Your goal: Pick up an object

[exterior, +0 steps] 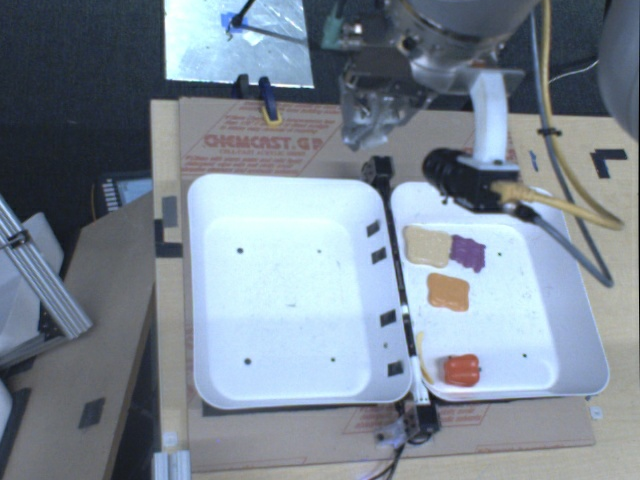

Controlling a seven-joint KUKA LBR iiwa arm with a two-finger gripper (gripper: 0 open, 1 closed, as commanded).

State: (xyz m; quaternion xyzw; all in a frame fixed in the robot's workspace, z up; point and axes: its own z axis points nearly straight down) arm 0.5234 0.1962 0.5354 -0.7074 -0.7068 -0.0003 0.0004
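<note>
Several small things lie in the right bin (560, 308). A tan slice (427, 246) sits near its back left, with a purple piece (467, 253) touching its right side. An orange slice (448, 291) lies just in front of them. A red-orange pepper-like piece (461, 370) rests near the front left corner, beside a thin yellow strip (421, 356) along the wall. My gripper (372, 123) hangs high above the bench's back edge, behind the divide between the bins, with nothing seen in it.
The left bin (290, 288) stands beside the right one, joined by black clips (385, 258) along the middle. Behind the bins, a yellow and blue clamp (268, 103) sits on the cardboard sheet (255, 140). A silver panel (235, 28) lies further back.
</note>
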